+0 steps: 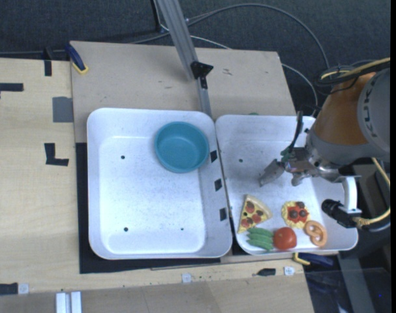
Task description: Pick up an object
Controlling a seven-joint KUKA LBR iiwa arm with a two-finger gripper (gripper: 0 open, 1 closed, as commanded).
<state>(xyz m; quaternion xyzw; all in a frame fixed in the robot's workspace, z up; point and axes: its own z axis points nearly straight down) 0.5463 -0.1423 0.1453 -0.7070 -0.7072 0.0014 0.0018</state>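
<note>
The gripper (284,173) hangs over the right bin (250,132), above a bare patch of its floor, with its two fingers spread apart and nothing between them. The food toys lie along the near edge of that bin, all just short of the gripper: a pizza slice (253,212) nearest the wall between the bins, green beans (260,239) below it, a red tomato (285,238) touching the beans, a small round pizza (295,212) above the tomato, and a pretzel (315,232) toward the bin's outer corner.

The pizza slice looks like the easiest target, since it has bare floor on its upper side. Its long axis runs on a slant, the narrow tip pointing toward the bin's near corner by the dividing wall, the wide crust end up toward the gripper. To do this well, the gripper should come down centred over the slice, fingers set across its short width rather than along its length, and low enough to catch the thin edges. The slice lies flat, so a shallow close would likely slip off

A blue bowl (181,147) sits in the left bin (145,233), well apart from the gripper
</note>
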